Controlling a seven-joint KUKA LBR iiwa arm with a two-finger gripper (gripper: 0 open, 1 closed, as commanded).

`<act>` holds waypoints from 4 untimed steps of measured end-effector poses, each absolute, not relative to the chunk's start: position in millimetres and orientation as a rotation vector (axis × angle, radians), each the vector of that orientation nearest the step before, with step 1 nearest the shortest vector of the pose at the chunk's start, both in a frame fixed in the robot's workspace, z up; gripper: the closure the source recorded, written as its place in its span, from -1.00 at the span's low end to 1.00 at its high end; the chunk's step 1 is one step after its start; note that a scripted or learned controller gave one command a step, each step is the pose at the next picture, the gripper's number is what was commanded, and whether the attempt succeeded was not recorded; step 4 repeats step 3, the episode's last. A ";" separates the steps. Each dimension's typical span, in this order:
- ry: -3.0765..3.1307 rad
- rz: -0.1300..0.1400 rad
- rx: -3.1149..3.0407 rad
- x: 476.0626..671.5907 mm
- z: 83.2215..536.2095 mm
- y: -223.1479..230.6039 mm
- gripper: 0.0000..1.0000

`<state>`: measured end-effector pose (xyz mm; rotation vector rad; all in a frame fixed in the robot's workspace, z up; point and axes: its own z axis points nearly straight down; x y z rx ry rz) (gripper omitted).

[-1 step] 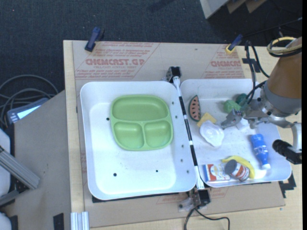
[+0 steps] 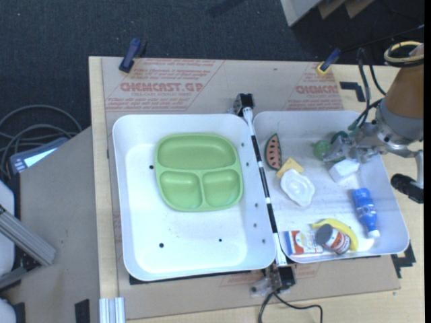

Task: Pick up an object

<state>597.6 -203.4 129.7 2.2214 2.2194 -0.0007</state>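
**Arm parked over the right bin, toys all lying in the tray**

Starting at the left: the left shallow white bin (image 2: 135, 247) holds a light green plastic divided plate (image 2: 199, 171), sitting in its upper half. A black divider strip (image 2: 259, 173) runs between the two bins.

In the right shallow white bin (image 2: 397, 237), just past the divider, there's a watermelon slice toy (image 2: 272, 151) near the upper left corner. Below it a small yellow wedge (image 2: 291, 166) touches a white lumpy plastic piece (image 2: 297, 186). Along the bottom edge lies a flat red-and-white printed card (image 2: 300, 242), with a dark round thing and a yellow banana-shaped toy (image 2: 337, 235) bunched beside it. Further right is a blue bottle with a white cap (image 2: 364, 210), lying down.

Upper right of the frame: the gripper (image 2: 345, 155) is down by a green round toy (image 2: 324, 147) and a white block (image 2: 343, 169). Can't tell how its grip stands, too cluttered.
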 end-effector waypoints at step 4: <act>2.220 0.003 2.219 643.0 153.3 -104.1 1.00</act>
